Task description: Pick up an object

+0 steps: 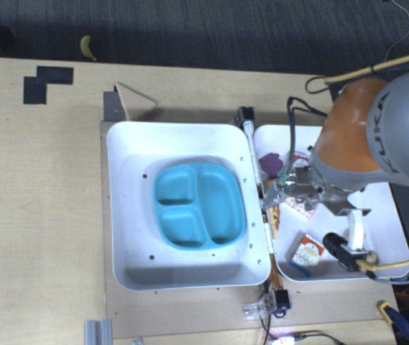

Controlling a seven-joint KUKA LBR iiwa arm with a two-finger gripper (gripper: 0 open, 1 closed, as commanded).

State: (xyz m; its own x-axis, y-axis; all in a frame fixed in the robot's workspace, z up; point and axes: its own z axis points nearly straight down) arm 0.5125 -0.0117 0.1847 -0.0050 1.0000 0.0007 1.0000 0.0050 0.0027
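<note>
My gripper (287, 187) hangs low over the left part of the right bin (387, 225), under the grey arm with the orange band. A purple object (269, 164) lies just up and left of it. A flat red-and-white packet (299, 208) lies right below the gripper, partly hidden by the wrist. A small orange, white and blue carton (306, 253) rests near the bin's front edge. An orange strip (274, 221) lies along the bin's left wall. I see nothing lifted off the bin floor.
The left bin (129, 192) holds a blue three-compartment tray (198, 204). A thin divider rail (256, 171) runs between the two bins. Black tape marks (46, 83) sit on the bench at far left.
</note>
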